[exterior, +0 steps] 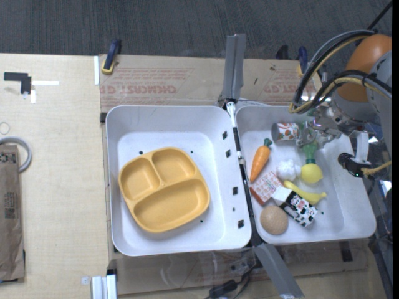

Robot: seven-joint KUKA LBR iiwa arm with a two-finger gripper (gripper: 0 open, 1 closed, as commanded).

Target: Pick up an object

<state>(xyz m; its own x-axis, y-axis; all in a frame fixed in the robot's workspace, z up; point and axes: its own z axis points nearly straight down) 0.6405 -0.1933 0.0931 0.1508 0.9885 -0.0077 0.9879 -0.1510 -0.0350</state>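
Toward the upper right of the frame, in the camera view, the hand (313, 139) is seen low over the back part of the right bin (355, 226), hung from the grey arm with its orange band (369, 55). Whether it is apart or together cannot be told, since the wrist body and cables cover it.

The nearest things are clustered just beside and below it. A small can with a red and white label (285, 131) lies on its side immediately to the left, near enough that contact cannot be ruled out. A lemon (312, 173) sits just below, toward the bottom of the frame, with a small white lump (286, 168) to its left. A carrot (260, 158) lies further left, its long axis running from upper right to lower left, leaf end up. Lower still are a banana (305, 193), a red patterned packet (266, 185), a black and white carton (300, 211) and a round brown piece (274, 220).

The left bin (121, 229) carries a yellow divided plate (164, 189), well apart from the hand.

A short move down-frame or left is judged enough to reach the lemon or the can.
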